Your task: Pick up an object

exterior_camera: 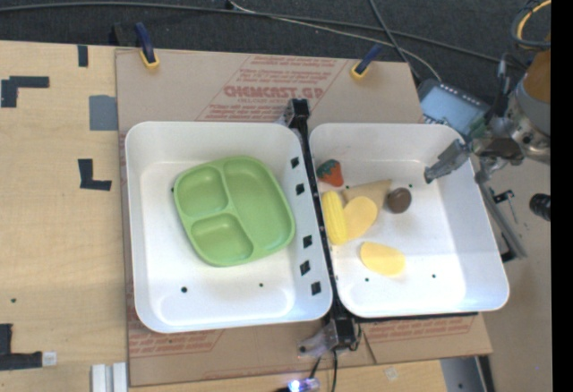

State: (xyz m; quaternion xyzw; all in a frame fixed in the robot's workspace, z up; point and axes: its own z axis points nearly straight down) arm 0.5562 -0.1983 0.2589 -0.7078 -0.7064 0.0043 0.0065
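The right bin (466, 287) holds several toy foods: a yellow corn cob (333, 217), a pale yellow heart-shaped piece (362, 215), a yellow oval piece (382, 259), a small brown round piece (398, 200), a beige wedge (373, 191) and an orange-red piece with a green top (332, 172). My gripper (458, 172) hangs over the bin's upper right part, to the right of the brown piece and apart from it. Its fingers (441, 166) are spread open with nothing between them.
The left bin (152, 292) holds a green divided plate (234, 210). A black divider (309, 202) runs between the bins. Cables cross the dark floor behind, and a blue-grey box (452, 106) sits by the right bin's far corner.
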